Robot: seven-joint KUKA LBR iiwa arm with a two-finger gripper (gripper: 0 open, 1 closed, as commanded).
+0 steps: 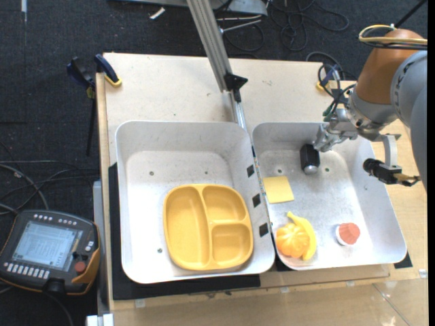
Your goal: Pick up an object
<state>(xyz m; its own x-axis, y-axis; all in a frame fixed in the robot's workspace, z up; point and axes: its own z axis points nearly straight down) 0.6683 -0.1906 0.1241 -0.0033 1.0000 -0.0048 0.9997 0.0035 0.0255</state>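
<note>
– Two shallow white bins on the bench (pixel 170 80); which one is the pincer in?

– The right-hand white bin (pixel 370 212). The grey arm with its orange band (pixel 391 73) comes in from the view's right. The two-finger pincer (pixel 310 161) hangs low over the far part of that bin's floor, near its back wall.

– Wide or narrow?

– I cannot tell; from above its tip reads as one dark lump.

– What is there to pick up?

– Three things, all nearer the front rim than the pincer. A flat pale-yellow square sheet (pixel 279 189) is the closest. It lies just forward of the pincer and a little toward the divider between the bins, apart from the tip. Further forward on the same side sits a round orange toy fruit with yellow peel segments (pixel 296 238), up against the front rim. A small round red piece with a white edge (pixel 348 233) lies forward of the pincer on the arm's side, near the fruit but not touching it.

– And the other bin?

– The left-hand white bin (pixel 136 158) is well away from the pincer, across the divider. It holds a yellow plastic plate with three compartments (pixel 207 226), flat on the floor toward the front.
</note>
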